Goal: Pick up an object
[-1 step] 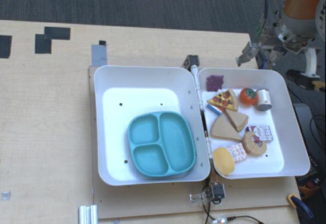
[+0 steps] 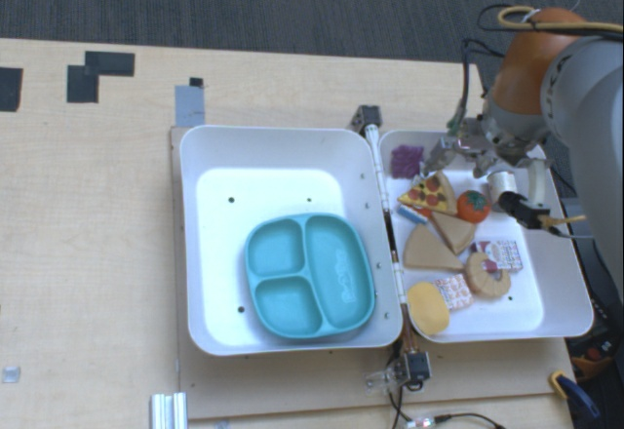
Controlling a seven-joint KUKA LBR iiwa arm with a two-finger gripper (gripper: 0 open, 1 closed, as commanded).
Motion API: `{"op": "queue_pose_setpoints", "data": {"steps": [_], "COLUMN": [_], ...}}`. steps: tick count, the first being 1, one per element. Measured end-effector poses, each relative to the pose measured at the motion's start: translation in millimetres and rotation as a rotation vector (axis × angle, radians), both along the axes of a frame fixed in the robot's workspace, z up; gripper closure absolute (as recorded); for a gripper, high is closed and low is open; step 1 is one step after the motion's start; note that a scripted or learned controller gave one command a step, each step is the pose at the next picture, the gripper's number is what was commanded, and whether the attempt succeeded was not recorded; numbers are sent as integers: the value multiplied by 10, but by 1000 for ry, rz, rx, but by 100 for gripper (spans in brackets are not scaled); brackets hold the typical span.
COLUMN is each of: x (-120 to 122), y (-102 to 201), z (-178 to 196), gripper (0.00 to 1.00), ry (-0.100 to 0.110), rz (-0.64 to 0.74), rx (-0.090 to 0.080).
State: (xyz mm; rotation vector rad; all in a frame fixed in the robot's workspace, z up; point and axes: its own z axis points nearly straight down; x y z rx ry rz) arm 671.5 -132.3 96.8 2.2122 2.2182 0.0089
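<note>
Gripper (image 2: 466, 150) over the right bin's (image 2: 561, 305) far edge, finger opening impossible to tell, nothing visibly held, pizza slice (image 2: 430, 194) and tomato (image 2: 474, 206) just nearer it

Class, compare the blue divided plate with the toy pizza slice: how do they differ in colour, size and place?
Colour: the blue divided plate is plain light blue; the toy pizza slice is yellow with red spots.
Size: the plate is far larger than the slice.
Place: the plate lies in the left bin; the slice lies among other toy food in the right bin.
Shared: both lie flat inside white bins.
</note>
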Motion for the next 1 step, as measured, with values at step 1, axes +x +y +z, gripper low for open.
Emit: {"op": "queue_pose_setpoints", "data": {"steps": [1], "x": [-433], "y": [488], "z": [-109], "gripper": [0], "ry": [7], "rz": [2], "rx": [3]}}
